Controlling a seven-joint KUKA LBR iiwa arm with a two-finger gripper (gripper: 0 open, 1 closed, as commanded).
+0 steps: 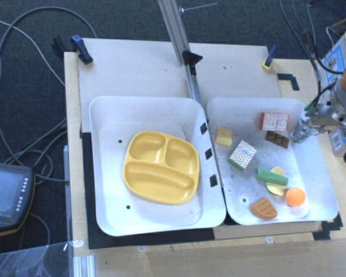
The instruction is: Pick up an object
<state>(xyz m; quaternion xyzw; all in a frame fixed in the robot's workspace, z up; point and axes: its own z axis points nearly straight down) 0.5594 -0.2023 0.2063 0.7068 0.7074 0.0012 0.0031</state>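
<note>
The jaws [303, 133], state unreadable, hover at the right bin's edge; the small dark-brown rectangular block [277, 138] lies just at nine o'clock.

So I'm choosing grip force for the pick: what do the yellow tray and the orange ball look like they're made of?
The yellow tray looks like moulded plastic, smooth with a slight sheen: rounded compartment ridges, one even colour. The orange ball looks smooth and matte, likely plastic or rubber; the view can't settle which, or whether it is hollow.
</note>
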